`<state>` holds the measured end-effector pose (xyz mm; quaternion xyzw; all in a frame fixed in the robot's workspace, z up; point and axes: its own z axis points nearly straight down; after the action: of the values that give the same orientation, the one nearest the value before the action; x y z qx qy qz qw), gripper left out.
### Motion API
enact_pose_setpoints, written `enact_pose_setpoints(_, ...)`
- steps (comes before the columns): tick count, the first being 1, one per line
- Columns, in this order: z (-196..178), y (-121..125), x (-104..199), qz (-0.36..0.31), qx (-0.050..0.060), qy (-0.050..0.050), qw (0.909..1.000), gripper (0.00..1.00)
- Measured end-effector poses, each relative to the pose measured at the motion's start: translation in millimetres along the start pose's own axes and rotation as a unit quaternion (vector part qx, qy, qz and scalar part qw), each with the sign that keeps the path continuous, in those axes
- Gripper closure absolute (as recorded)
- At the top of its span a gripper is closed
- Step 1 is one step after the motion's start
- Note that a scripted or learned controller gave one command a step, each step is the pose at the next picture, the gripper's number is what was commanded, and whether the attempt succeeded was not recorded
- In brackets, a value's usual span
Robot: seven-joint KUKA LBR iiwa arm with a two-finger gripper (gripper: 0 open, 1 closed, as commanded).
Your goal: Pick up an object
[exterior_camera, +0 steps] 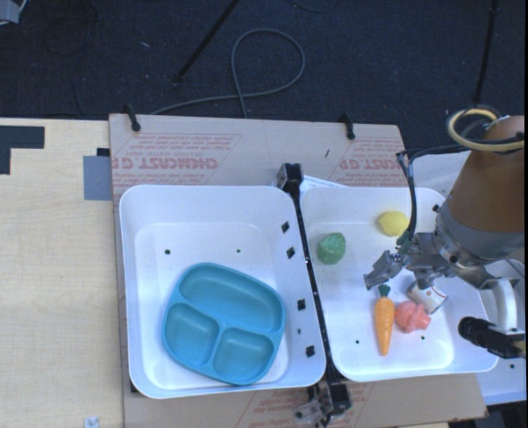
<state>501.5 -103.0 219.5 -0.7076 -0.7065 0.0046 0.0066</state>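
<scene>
I am watching the carrot (pixel 383 325) lying in the right bin (pixel 353 239), its green tip pointing up the view and its orange body running down toward the near wall; it is sitting just below the pincer (pixel 387 271), close under the fingertips but not between them. The pincer is hanging over the middle of that bin with its fingers parted a little and nothing showing between them, so I am reading it as holding nothing. Just to the right of the carrot, and below and to the right of the pincer, a pink lump (pixel 412 316) is resting on the bin floor, touching or nearly touching the carrot's side. To the left of the pincer, a green ball-like thing (pixel 332 248) is sitting near the divider between the bins. Above the pincer and very slightly to its right, a yellow lemon-like thing (pixel 392 223) is lying close to the far wall, partly crossed by a black cable. The grey arm (pixel 487 203) is reaching in from the right, its bulk covering the right end of this bin. Well to the left of the pincer, the left bin (pixel 157 221) is holding a blue divided plate (pixel 224 322) lying flat toward its near side.
</scene>
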Motion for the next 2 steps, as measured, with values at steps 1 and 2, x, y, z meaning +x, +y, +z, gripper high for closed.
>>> enact_pose_setpoints(1,-5.7,2.3,-0.3,-0.001,-0.006,-0.001,1.0000,0.00)
enact_pose_setpoints(2,45.7,-3.1,-8.6,-0.001,-0.003,0.000,1.0000,0.00)
